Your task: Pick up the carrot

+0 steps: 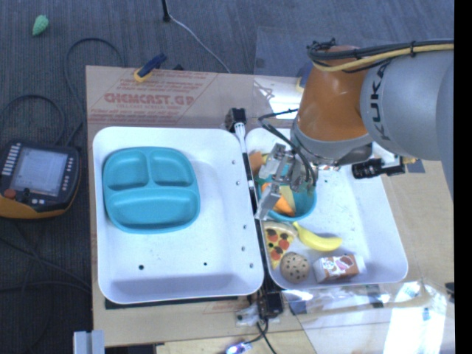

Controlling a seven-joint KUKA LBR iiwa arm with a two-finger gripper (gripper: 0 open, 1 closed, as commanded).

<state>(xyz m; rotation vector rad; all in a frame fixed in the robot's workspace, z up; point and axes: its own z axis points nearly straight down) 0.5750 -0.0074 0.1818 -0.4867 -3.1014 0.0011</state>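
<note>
Carrot lies in the right bin, against a small blue bowl. The gripper hangs right over it, fingers apart, nothing lifted yet; the grasp remains.

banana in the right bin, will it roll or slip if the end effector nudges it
The banana is curved and lies flat on the bin floor, so it would probably pivot or slide rather than roll. Its skin looks smooth and glossy, likely hard plastic, so it may slip under a pinch. The pizza slice and cookie lie close by and would likely be bumped.
</note>
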